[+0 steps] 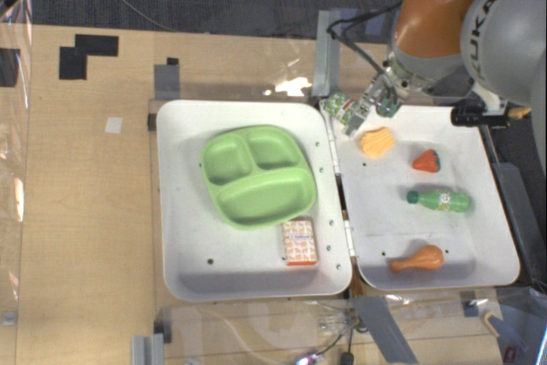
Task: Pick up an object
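Observation:
My gripper [367, 110] hangs over the back left corner of the right bin [487, 269], just behind a yellow-orange food piece [377, 141]. Its fingers stand spread, open, with nothing between them. Further right in the same bin lie a red strawberry [426, 161], a green bottle [438, 200] on its side, and an orange drumstick [419, 259] near the front edge. The left bin [184, 269] holds a green divided plate [256, 175] and a small red-and-white box [298, 241].
The two bins touch along a raised middle rim [340, 192], right below the gripper. A metal post [326, 55] stands behind that rim. The grey and orange arm [444, 4] covers the back right. Wooden bench top [77, 209] lies to the left.

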Motion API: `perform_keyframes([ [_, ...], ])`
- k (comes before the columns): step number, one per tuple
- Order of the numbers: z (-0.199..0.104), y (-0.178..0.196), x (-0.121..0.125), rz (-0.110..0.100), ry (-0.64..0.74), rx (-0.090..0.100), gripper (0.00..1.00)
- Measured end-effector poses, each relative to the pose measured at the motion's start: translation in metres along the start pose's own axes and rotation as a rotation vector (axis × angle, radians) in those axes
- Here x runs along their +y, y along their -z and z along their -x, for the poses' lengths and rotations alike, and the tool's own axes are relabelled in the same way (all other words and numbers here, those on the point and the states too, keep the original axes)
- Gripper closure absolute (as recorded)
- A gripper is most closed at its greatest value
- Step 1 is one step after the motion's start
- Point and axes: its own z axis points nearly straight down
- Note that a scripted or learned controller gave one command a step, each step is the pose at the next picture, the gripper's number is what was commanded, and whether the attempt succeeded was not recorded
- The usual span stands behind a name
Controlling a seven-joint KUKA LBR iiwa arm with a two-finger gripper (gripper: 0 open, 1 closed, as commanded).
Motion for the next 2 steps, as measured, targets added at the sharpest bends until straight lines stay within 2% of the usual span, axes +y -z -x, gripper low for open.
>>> perform_keyframes([
  [1, -0.023, 0.045, -0.002, 0.0, -0.285, 0.0, 1.0],
  [2, -0.019, -0.001, 0.02, -0.002, -0.453, 0.001, 1.0],
])
